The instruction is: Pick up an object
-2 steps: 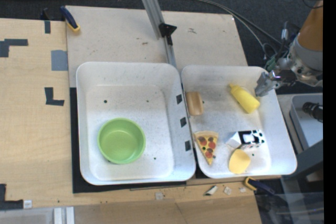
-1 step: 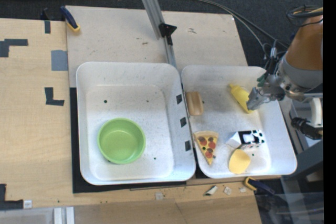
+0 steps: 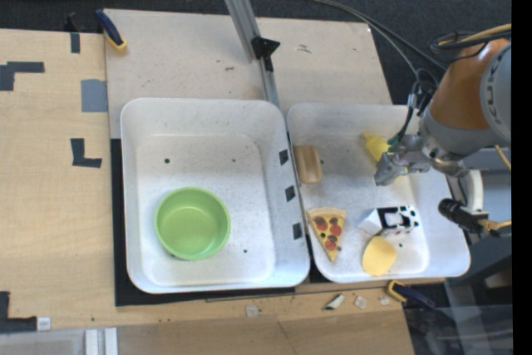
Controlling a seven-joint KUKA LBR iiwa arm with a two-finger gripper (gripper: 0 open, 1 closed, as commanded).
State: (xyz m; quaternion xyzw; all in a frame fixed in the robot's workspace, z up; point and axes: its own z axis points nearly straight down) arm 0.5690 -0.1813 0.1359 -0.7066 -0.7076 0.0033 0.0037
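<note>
Two bins, gripper (image 3: 388, 171) down in the right bin (image 3: 349, 122).

I could not tell how its hand stood. It sat just beside a yellow object (image 3: 376, 146); the wooden block (image 3: 308, 164), pizza slice (image 3: 327, 231), black-and-white piece (image 3: 392, 219) and yellow disc (image 3: 379, 256) lay apart. The green bowl (image 3: 193, 222) lay in the left bin (image 3: 199, 114).

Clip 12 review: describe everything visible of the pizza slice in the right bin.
The pizza slice is a small toy wedge, plastic-looking, with a tan crust edge, orange-yellow top and red round toppings. It lies flat on the floor of the right bin, near the bin's left wall, crust toward the upper left, tip pointing down. Nothing touches it.
</note>
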